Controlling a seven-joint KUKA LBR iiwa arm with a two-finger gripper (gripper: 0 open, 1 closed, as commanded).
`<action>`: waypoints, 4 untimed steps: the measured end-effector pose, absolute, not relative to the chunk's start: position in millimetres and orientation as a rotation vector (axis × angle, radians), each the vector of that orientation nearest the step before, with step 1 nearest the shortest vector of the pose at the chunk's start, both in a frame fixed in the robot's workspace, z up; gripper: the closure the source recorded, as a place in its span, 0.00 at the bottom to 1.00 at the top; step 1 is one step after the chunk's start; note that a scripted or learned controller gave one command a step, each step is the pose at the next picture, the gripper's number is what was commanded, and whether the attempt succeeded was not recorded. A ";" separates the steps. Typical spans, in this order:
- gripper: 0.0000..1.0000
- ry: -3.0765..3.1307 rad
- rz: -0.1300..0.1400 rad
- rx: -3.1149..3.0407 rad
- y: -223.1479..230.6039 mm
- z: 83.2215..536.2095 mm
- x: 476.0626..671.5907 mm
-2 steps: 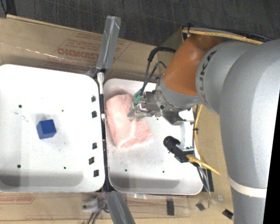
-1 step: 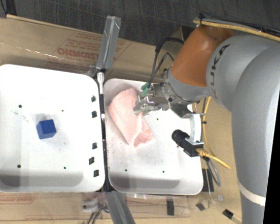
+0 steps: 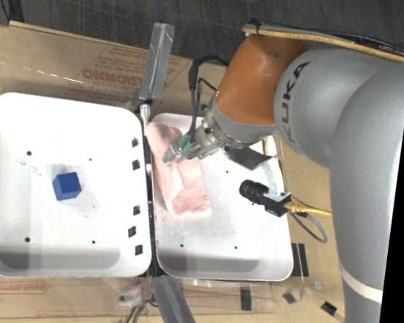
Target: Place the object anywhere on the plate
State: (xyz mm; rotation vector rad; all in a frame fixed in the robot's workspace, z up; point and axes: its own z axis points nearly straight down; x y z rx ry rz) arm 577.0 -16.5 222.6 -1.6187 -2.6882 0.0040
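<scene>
Camera view has the gripper [image 3: 183,149] down on the top end of a pink cloth [image 3: 188,189] in the right bin [image 3: 263,255] — looks like the object it's after, reached at an edge. Can't tell how open it is, or if it's got anything. 1 blue cube [image 3: 67,185] sits in the left bin [image 3: 15,125], well apart.

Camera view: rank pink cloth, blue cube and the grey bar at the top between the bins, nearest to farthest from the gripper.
1. Pink cloth: in the right bin, its upper end right at the gripper.
2. Grey bar: behind where the bins meet, up-left of the gripper.
3. Blue cube: in the left bin, across the divide.
</scene>
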 end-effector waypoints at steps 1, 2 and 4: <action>1.00 -2.960 0.003 -1.048 40.9 228.5 578.3; 1.00 -3.108 0.003 -0.435 89.2 219.8 572.0; 1.00 -3.143 0.001 0.014 186.8 231.3 559.6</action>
